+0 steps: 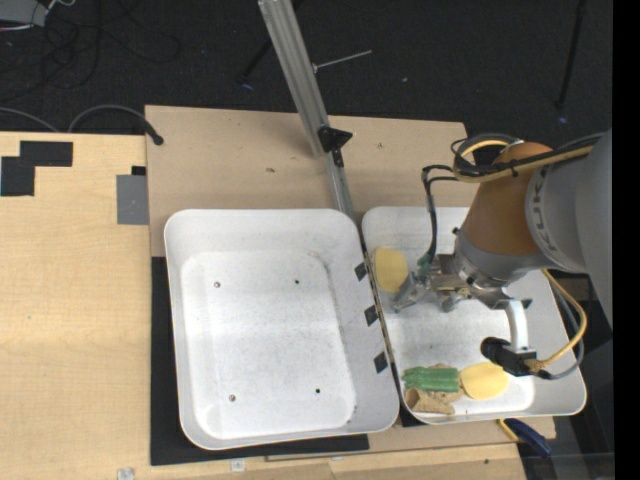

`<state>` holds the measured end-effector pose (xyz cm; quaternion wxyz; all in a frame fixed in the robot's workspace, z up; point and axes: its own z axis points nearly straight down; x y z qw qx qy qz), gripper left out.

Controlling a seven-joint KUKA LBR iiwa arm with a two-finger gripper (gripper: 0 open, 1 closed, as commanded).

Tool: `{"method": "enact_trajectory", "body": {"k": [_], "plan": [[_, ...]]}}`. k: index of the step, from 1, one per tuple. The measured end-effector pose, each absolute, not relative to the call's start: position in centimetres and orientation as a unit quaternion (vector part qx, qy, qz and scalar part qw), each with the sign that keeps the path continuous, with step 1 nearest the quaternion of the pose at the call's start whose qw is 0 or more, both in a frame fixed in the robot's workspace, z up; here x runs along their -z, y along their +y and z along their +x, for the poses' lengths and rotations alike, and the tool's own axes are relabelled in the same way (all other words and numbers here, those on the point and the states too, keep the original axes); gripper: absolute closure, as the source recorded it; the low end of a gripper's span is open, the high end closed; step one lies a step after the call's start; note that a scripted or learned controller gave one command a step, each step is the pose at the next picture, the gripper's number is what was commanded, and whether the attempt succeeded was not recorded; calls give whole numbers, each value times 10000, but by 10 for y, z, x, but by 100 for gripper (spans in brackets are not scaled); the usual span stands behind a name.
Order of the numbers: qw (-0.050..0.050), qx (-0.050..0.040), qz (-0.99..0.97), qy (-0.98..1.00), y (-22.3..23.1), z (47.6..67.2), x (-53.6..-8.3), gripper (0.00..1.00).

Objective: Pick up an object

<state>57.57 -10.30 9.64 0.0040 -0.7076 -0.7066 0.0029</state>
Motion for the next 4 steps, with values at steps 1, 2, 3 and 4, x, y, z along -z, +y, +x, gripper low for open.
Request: {"method": "enact_trajectory", "body": {"k": [1,2,3,4], "plan": [[20,-14,-7101,-7041,-105,577,-110,100],[-13,11,-7066,-7076,-106,581,-172,100],[-6,5,-7072,-7070,-107,581,-212,100],[21,-5,-7059,-7083,-56,584,-204,100]]}}
